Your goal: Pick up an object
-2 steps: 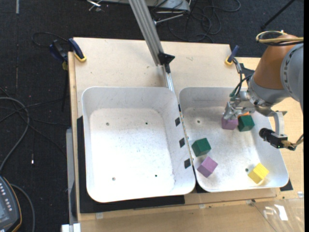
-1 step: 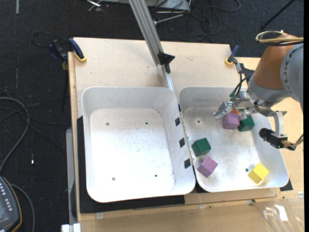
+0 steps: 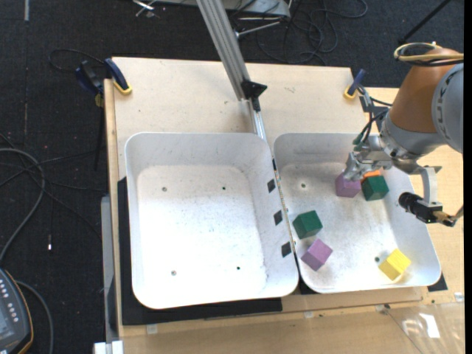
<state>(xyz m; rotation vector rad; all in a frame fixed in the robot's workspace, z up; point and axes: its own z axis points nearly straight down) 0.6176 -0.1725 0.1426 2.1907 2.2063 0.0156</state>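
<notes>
Grey-and-orange arm's gripper (image 3: 361, 169) low in right white bin (image 3: 413, 231), touching purple cube (image 3: 347, 186) beside green-and-orange block (image 3: 375, 186); finger state cannot be told. Small yellow cube (image 3: 395, 265) near front corner.

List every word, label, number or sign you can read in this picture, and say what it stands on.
None can be read.
The blocks in the right bin, purple, green and yellow among them, have plain faces.
The dark tabs along the bins' shared edge carry no legible marks.
The device at the lower left corner has small buttons, too small and blurred to read.
The arm shows no lettering.
</notes>
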